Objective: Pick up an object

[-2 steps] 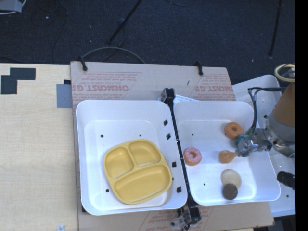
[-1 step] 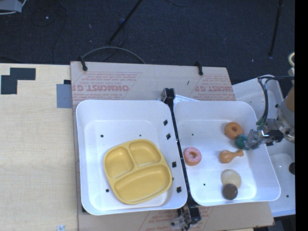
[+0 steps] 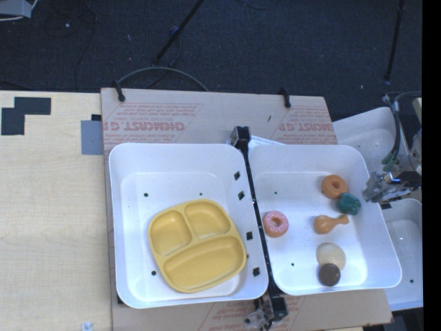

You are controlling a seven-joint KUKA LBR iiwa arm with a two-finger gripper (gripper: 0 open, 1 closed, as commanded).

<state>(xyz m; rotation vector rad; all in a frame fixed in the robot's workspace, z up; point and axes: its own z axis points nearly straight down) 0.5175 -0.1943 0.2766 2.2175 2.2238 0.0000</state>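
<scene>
The gripper (image 3: 387, 187) sits at the right bin's (image 3: 303, 158) right rim, outside the cluster of objects; whether it is parted or closed cannot be told, and nothing shows in its grasp. Nearest lies the teal block (image 3: 349, 203), touching the orange ring (image 3: 334, 185); the orange drumstick (image 3: 329, 222) is just beside them, so a grasp there looks crowded. The pink doughnut (image 3: 275, 223) lies well apart near the divider, with open floor around it; the cream disc (image 3: 331, 254) and brown disc (image 3: 329, 274) touch. The yellow tray (image 3: 198, 252) fills the left bin (image 3: 138, 164).

Yellow tray (image 3: 198, 245), pink-frosted doughnut (image 3: 275, 223), orange doughnut (image 3: 334, 185), teal block (image 3: 349, 203).
</scene>
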